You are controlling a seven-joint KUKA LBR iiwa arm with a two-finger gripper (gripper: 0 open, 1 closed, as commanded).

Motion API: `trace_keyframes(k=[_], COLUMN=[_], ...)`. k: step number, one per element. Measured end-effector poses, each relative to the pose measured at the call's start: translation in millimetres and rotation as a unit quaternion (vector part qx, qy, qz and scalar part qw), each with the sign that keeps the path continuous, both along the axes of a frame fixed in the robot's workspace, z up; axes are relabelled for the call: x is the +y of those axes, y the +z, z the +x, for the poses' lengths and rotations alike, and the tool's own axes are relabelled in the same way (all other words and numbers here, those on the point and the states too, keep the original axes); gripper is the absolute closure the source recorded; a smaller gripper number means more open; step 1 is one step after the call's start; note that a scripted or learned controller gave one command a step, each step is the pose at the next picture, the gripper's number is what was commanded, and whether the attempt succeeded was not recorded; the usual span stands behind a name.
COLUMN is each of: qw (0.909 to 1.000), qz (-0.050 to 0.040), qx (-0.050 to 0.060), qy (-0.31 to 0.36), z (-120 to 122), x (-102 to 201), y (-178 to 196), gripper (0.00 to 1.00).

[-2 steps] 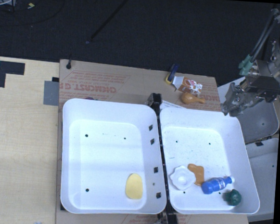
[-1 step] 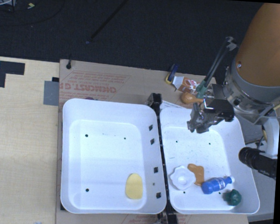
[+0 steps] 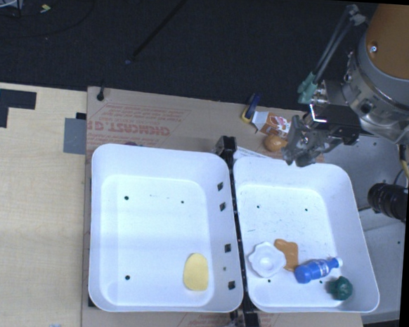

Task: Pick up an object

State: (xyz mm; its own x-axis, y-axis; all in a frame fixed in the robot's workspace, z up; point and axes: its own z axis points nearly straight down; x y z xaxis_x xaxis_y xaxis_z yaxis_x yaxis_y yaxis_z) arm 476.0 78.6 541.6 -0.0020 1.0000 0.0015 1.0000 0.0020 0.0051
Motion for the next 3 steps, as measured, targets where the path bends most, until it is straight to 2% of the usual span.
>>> trace_keyframes(k=[1, 2, 3], qw=[1.0, 0.9999, 1.0], qz=[-0.0013, -0.0032, -0.0031], qx=[0.007, 0.01, 0.009], qy=[0.002, 0.0, -0.002], z=[-1, -2, -1], x=[62, 101, 114], y=[-47, -156, -237], gripper=[1.0, 1.0, 1.0])
